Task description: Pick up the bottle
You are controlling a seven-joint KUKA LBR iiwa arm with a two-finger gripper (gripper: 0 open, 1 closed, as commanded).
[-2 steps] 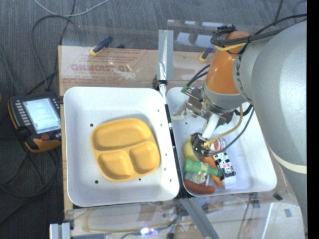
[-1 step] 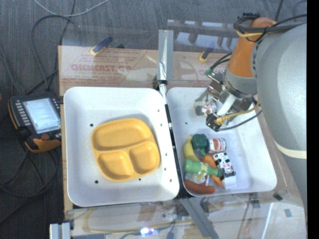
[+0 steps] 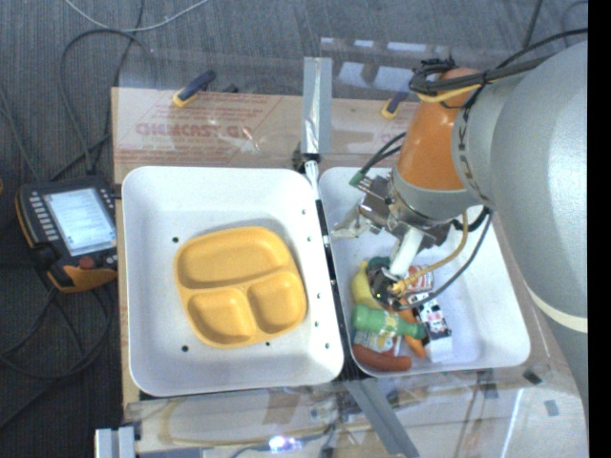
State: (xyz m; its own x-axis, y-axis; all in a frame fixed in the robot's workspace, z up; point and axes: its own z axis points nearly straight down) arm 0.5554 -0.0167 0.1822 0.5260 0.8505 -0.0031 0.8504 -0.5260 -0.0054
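Grey ribbed carpet covers the floor around the tabletop, which is a brown board printed with faded red lettering. Thin cables trail in loops across the carpet at the upper left. A handheld control screen with an orange base lies on the floor at the left, just beside the board. Two clamps with yellow and blue handles sit along the board's far edge.
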